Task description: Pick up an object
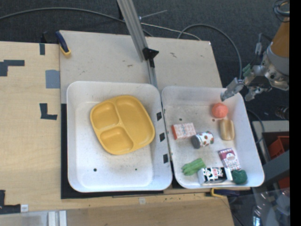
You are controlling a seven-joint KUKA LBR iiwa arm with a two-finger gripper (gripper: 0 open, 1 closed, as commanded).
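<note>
— The pincer (242,89)? It hangs over the right bin's (178,100) far right corner, fingers parted, nothing between them.

— And the things to pick?

— All in that bin: an orange ball (219,110) just below the pincer, a tan bun (227,129) beside it, a red-and-white box (183,130), a small cow-patterned can (203,139), perhaps a cup. The left bin (77,126) bears a yellow divided tray (122,124).

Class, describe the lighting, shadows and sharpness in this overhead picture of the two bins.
Camera view: soft, even light; the yellow tray casts only a faint shadow in the left bin; small items like the orange ball look slightly soft; the gripper is somewhat blurred.
</note>
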